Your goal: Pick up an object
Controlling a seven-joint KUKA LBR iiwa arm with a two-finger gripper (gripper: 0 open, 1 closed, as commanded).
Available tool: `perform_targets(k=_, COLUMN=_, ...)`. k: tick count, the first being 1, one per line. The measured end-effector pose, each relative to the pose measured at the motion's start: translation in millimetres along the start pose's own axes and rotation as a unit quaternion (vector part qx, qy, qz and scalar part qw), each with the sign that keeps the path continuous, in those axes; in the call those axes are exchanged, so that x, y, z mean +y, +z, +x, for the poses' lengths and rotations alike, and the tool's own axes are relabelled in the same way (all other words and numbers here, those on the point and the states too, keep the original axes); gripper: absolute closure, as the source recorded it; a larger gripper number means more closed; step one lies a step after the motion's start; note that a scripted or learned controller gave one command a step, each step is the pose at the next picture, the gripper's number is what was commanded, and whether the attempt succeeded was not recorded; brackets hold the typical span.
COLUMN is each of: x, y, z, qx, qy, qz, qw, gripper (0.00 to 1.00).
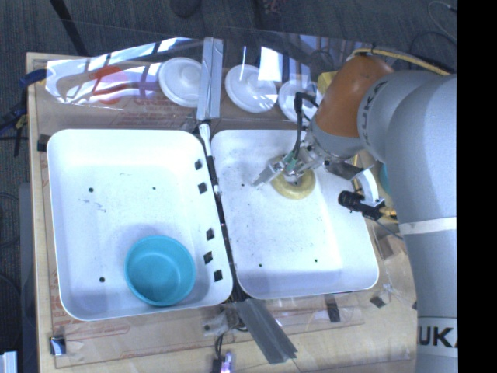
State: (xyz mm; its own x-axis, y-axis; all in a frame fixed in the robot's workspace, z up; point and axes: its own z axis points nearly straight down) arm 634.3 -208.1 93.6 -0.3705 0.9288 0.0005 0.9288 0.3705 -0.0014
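Yellow disc [297, 186] under jaws [288, 169], right bin [326, 247]; opening unclear.

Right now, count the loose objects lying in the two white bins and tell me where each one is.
2. A blue bowl sits in the left bin, near its front edge. A pale yellow round object lies in the right bin, under the gripper; the arm may hide others.
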Motion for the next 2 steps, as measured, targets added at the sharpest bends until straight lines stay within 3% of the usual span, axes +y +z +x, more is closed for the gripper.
perform_targets(k=1, x=0.3, y=-10.3, z=0.2, qx=0.0, qy=-0.002, qz=0.001, qw=1.0, gripper=1.0)
perform_targets(k=2, x=49.6, y=-101.9, z=62.5, qx=0.0, qy=0.079, qz=0.0, qw=0.9969, gripper=1.0)
